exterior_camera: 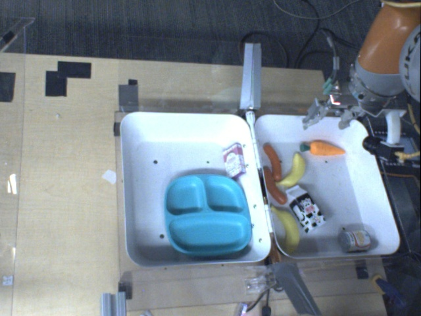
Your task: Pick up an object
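My gripper hangs open over the far edge of the right bin, with nothing between its fingers. Just below it in that bin lies an orange carrot. A yellow banana and two reddish sausages lie near the bin's left wall. Further forward sit a black-and-white packet, a second banana and a small grey can. The left bin holds a blue divided plate and a small pink-white packet.
A metal divider post stands behind the seam between the bins. Cables trail on the dark floor beyond the bench. The arm's orange band and grey wrist occupy the upper right.
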Controlling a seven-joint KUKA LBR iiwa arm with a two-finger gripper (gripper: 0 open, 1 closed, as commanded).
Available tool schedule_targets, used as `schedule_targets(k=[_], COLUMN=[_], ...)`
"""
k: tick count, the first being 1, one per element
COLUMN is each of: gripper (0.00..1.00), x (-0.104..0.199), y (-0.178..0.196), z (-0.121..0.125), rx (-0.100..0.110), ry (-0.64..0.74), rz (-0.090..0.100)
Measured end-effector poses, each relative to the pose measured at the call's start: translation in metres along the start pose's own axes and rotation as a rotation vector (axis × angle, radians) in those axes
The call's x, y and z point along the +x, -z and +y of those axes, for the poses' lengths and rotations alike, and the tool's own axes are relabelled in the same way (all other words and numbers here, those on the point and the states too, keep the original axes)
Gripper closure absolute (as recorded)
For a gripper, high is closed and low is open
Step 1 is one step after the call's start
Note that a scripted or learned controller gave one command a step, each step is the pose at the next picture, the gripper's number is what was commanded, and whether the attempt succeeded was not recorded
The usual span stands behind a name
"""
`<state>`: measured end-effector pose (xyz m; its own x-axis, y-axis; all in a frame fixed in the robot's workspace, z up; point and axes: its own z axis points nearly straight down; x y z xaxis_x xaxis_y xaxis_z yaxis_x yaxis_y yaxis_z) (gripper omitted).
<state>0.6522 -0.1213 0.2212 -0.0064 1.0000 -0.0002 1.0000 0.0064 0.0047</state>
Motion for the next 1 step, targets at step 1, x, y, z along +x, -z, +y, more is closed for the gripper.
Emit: schedule_targets(k=[1], gripper=[0.00], x=[-0.0290], y=[-0.1334], z=[0.0183], rx=[-0.004], ry=[0.070], rz=[-0.002])
